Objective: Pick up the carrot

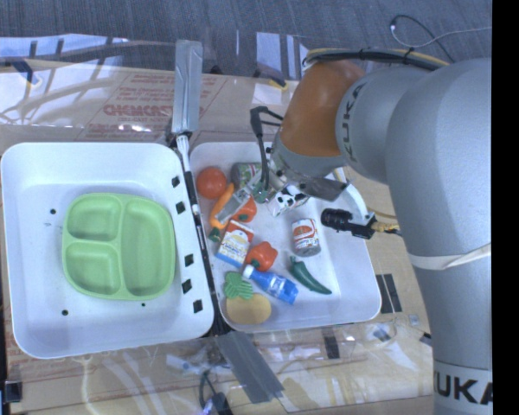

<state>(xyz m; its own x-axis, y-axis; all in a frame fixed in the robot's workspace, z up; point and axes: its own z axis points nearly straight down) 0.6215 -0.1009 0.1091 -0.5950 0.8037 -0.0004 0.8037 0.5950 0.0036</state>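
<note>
Pincer (261,182): grip state cannot be told.
Carrot (222,206): just beside pincer, its left.
Advice: align across carrot's width, descend squarely.

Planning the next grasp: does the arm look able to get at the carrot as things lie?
Probably yes. The carrot lies uncovered near the right bin's left wall, and the end effector is close beside it. But the tomato and a small carton crowd it, leaving little room.
</note>
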